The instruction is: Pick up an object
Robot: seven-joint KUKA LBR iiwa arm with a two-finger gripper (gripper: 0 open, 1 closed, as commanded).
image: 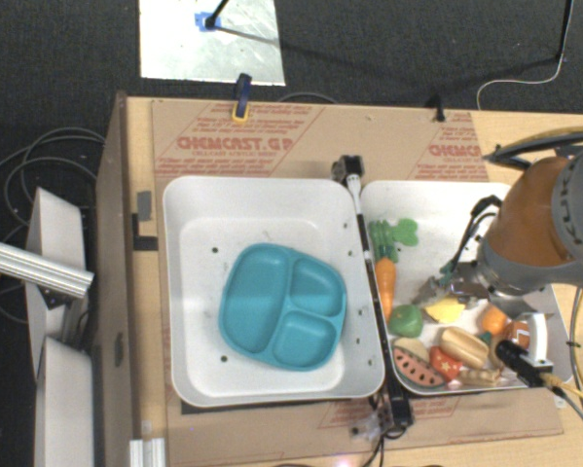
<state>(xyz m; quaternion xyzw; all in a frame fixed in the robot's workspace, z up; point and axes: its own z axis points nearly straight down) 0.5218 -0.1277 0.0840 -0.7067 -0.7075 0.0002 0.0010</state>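
dark floor, brown desk [272, 134]. left bin [189, 212] holds blue tray [283, 306]. hand [450, 285] low in right bin [437, 195] over toy food [437, 343]; grip state can't tell. step: reaching. next: close on one piece, lift.

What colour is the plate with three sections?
The sectioned plastic plate is teal blue, plain in the camera view.

Toy foods crowd the right bin [437, 195]: a green broccoli piece [396, 232] near the back-left corner, an orange carrot [384, 280] lying lengthwise along the left wall, a green lime [405, 320] just below it, and a watermelon slice [413, 363] (red, dark seeds) at the front.
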